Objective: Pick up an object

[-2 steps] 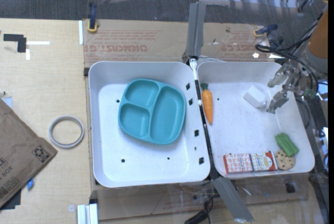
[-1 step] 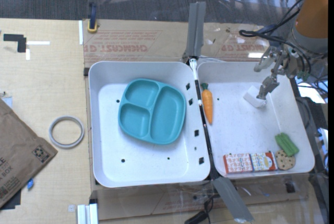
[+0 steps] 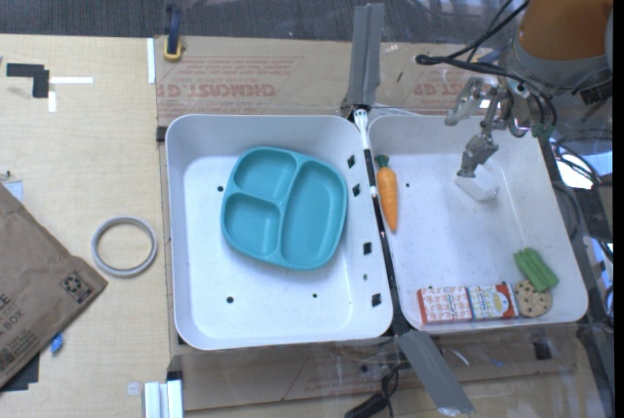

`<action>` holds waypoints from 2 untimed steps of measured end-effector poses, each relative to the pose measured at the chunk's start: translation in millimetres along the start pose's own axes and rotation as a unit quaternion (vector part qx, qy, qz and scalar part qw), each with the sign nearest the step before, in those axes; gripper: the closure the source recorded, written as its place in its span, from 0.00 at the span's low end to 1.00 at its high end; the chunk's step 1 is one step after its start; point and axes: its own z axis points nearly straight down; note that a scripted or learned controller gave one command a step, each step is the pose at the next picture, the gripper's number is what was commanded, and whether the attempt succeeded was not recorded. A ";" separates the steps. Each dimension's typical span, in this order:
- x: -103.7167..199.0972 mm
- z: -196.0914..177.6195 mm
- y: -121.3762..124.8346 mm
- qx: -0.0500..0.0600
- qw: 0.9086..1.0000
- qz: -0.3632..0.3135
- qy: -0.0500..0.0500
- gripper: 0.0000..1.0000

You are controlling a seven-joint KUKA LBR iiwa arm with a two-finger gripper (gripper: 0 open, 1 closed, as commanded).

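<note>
Nearest the camera, along the near wall of the right bin [image 3: 561, 241], lie a flat box of snack packets [image 3: 466, 303], a round biscuit [image 3: 532, 299] touching its right end, and a green pickle-like toy [image 3: 535, 268] just beyond the biscuit. A toy carrot [image 3: 388, 196] rests against the divider side of that bin, well apart from the others. In the left bin [image 3: 185, 241] sits a teal divided plate [image 3: 286, 208], tilted a little across the floor. On the bench at the left lie a roll of tape [image 3: 125, 245] and a brown cardboard box [image 3: 34, 289]. The gripper [image 3: 478, 163] hangs over the far part of the right bin, above bare white floor, with nothing visible between its fingers; whether the jaws are spread or pressed together I cannot tell at this angle. Judging from that position, the main risk is a descent straight down onto empty floor, since every candidate object lies well away: the carrot to the left, the cluster near and to the right. A grab at the cluster could also catch two touching items at once or push them against the wall.
</note>
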 end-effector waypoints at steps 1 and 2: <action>-4.2 -40.9 36.7 0.000 1.000 -0.012 0.000 0.00; 4.1 -86.3 85.1 0.000 1.000 0.024 0.000 0.00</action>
